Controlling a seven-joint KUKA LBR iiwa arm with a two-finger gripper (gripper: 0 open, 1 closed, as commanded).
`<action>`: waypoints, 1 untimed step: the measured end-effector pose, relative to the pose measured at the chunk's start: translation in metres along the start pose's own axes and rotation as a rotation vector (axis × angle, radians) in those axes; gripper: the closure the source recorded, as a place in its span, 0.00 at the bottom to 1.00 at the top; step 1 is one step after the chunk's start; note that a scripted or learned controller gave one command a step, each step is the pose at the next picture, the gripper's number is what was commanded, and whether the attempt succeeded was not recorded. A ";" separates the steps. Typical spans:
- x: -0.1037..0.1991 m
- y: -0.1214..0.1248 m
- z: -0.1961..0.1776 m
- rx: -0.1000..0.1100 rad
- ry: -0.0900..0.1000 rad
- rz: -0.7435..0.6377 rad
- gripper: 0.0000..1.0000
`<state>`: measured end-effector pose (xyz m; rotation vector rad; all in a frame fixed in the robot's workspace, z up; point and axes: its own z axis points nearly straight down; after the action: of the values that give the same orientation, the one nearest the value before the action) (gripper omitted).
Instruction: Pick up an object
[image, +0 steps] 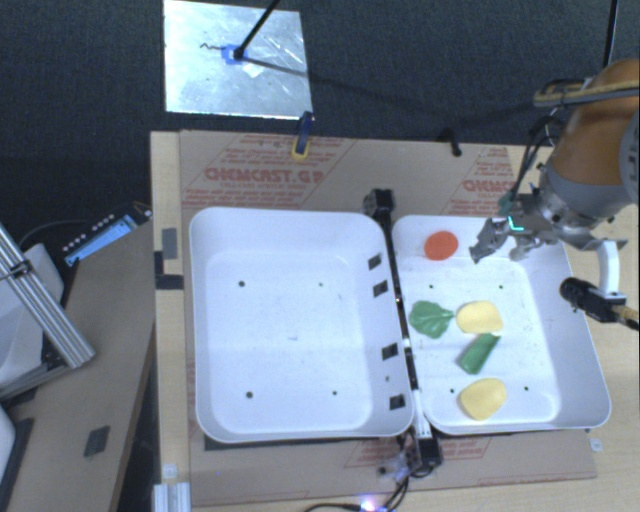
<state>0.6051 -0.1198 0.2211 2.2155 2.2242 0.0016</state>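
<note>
Two shallow white bins sit side by side on a brown cardboard sheet (270, 170) printed with red lettering; the left bin (290, 320) fills the middle of the frame and the right bin (560, 330) lies toward the right side, the two touching along a seam with small black clips.

The right bin holds five things; an orange-red disc (441, 245) lies near its upper left corner; a flat green leaf-shaped piece (431, 318) lies at mid-height by its left wall, just beside a yellow lump (480, 318) on its right; a green stick-shaped piece (479, 352) lies tilted just below that lump; a second yellow lump (484, 398) rests near the bin's lower edge, apart from the stick.

The grey arm with its orange band (595, 125) comes in from the upper right of the frame; the gripper (490, 247) hangs over the upper part of the right bin, just to the right of the orange-red disc and apart from it; nothing sits between its fingers, and whether they are spread or pressed together I cannot tell at this angle.

A shiny silver sheet (237, 60) lies at the upper left of the frame.
</note>
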 end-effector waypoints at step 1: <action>0.035 0.042 0.144 0.004 0.002 -0.004 0.00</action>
<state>0.6471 -0.0845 0.0770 2.2141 2.2324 -0.0005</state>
